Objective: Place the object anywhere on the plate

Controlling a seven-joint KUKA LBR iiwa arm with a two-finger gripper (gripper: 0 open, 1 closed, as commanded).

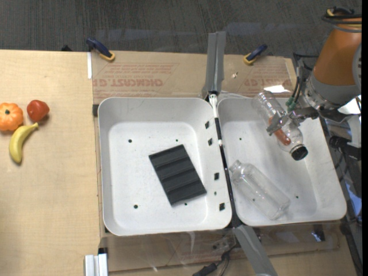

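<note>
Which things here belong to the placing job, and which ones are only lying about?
Belong to the job:
- black ridged plate in the left bin
- clear bottle with dark cap at the end effector

Lying about:
- second clear bottle, right bin
- orange, tomato, banana
- two clamps

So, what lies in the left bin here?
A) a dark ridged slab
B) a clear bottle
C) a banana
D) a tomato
A: the dark ridged slab lies alone in the left bin; the two clear bottles are in the right bin, and the fruit sits on the bench outside.
</note>
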